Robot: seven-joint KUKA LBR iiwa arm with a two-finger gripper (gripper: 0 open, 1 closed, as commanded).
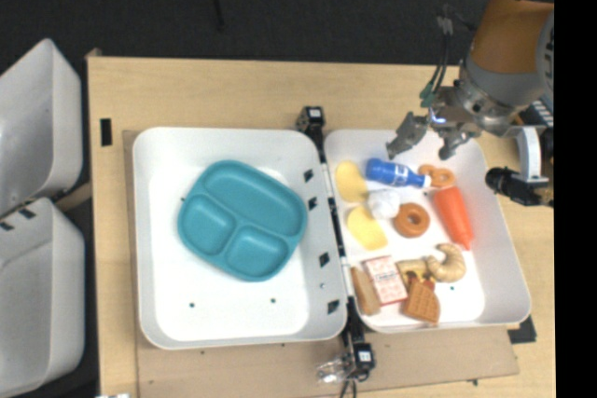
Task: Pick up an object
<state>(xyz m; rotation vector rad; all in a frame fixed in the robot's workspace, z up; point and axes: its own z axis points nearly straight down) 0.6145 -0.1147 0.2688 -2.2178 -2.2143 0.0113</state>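
Note:
My gripper (429, 138) hangs open over the far end of the right bin (504, 280), its two dark fingers spread apart with nothing between them. Just below it lies a blue bottle (394, 172) with a white cap. Around the bottle sit a small pretzel ring (437, 175), an orange carrot (454, 214), a brown donut (411, 220) and two yellow pieces (351, 181), (366, 227). Nearer the front are a croissant (448, 264), a red-and-white packet (383, 278), a waffle (423, 301) and a brown stick (366, 292).
The left bin (159, 294) holds a teal divided tray (243, 219). A raised divider with black clips (326, 228) separates the bins. The arm's orange-banded wrist (508, 23) rises at the upper right. White shapes (33, 200) stand beyond the bench's left edge.

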